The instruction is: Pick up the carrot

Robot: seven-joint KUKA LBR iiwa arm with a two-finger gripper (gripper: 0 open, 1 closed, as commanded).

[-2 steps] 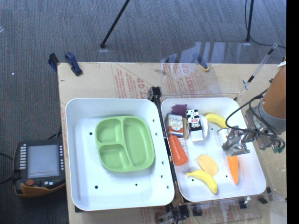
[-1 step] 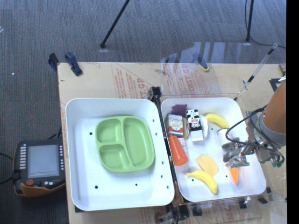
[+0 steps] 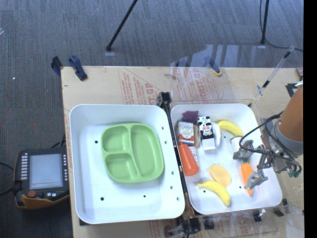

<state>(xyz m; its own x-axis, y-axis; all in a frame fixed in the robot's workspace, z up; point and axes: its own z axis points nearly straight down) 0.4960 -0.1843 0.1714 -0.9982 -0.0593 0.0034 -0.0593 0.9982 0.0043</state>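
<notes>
carrot [image 3: 246, 172] lies in the right bin [image 3: 225, 209], right of the lower banana [image 3: 216, 191]; gripper [image 3: 251, 168] straddles it, fingers apart on either side, not clamped, seemingly lined up so they can close on it

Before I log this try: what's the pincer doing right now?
Pincer: open, fingers on either side of the carrot in the right bin, not yet lifted.
</notes>
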